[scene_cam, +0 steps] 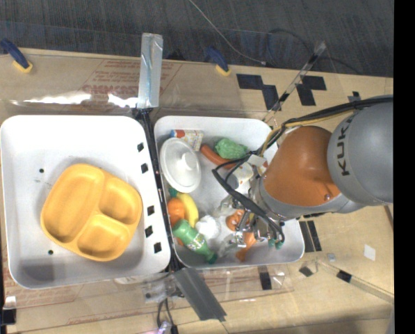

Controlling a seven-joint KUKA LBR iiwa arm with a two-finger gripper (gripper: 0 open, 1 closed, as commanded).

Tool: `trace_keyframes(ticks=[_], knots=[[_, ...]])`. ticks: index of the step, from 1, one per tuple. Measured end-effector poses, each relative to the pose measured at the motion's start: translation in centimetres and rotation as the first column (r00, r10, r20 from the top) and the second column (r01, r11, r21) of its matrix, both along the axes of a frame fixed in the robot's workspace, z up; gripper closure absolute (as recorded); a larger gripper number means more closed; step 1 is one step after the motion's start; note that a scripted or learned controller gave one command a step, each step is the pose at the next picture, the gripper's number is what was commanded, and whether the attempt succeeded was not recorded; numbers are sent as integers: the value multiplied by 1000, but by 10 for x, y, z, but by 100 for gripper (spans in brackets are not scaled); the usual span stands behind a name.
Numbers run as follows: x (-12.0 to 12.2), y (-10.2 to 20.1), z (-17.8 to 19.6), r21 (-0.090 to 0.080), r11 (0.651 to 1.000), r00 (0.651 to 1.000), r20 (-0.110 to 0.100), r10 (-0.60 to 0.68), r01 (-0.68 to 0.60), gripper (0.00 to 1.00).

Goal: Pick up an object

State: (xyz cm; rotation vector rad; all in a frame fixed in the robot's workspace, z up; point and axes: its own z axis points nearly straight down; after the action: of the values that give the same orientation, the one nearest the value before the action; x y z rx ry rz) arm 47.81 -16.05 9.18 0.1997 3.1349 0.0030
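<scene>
Right bin [193, 125]: yellow banana [188, 207] lengthwise top-to-bottom, near hand [252, 232].

Two bins [12, 186] (one yellow tray [90, 211]).

- Even, bright overhead light; shadows are soft and short.
- Glare streaks the clear tape [68, 97] above the left bin [19, 145].
- Focus is slightly soft throughout.

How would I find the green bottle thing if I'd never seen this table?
Look at the two shallow white bins; take the right-hand bin, the crowded one where the grey and orange arm reaches in. Go to its near-left corner, below the round white bowl and the yellow banana-shaped toy. The small green plastic bottle lies there on its side, the only green thing in that corner.
</scene>
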Motion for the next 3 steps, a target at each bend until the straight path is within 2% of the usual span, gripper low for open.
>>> trace_keyframes(ticks=[1,2,3], knots=[[2,0,11,-2,1000,1000,3,6,-6,100],[51,-27,135,-6,997,997,11,-79,79,100],[146,24,56,0,992,992,-5,-122,122,100]])
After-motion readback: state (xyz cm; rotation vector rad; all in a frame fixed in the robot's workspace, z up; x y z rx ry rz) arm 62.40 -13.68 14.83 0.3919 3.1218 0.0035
